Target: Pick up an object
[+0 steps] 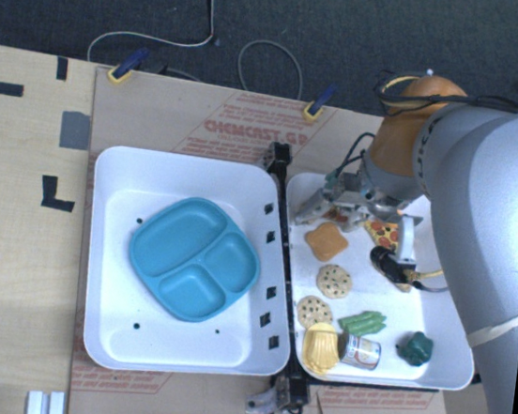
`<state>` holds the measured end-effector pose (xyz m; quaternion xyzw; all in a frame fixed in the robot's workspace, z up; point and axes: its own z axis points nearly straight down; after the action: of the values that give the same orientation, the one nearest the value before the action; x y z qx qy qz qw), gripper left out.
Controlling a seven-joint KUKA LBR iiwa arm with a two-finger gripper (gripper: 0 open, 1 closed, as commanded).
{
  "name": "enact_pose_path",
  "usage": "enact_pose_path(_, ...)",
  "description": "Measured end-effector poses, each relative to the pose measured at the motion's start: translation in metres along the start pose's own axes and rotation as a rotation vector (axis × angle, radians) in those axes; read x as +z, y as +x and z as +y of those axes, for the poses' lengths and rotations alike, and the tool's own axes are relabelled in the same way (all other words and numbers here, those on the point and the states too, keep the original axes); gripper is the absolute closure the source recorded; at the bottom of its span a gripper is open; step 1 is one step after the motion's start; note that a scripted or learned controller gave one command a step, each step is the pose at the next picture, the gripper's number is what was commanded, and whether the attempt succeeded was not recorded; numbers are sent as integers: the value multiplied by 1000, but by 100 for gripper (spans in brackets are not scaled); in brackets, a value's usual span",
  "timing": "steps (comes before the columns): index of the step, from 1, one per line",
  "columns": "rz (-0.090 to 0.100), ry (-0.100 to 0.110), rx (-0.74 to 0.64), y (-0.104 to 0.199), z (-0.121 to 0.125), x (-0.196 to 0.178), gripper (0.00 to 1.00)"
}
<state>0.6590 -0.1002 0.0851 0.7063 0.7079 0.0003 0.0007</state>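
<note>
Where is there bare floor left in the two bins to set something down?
Left bin: bare white floor all around the blue plate, widest along its near edge. Right bin: crowded with cookies, corn, a can, green items and the tool; a modest bare patch lies right of the cookies, above the dark green piece.

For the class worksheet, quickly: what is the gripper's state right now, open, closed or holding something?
Gripper: cannot be told; it hangs over the right bin, just above the brown cookie.

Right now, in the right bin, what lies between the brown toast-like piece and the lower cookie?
In the camera view, another round cookie lies between the brown piece and the lower cookie, apart from both on the white bin floor.
</note>
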Motion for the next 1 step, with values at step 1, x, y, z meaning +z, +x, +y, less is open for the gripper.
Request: enact_pose_path(1,-2,0,2,3,-3,0,0)
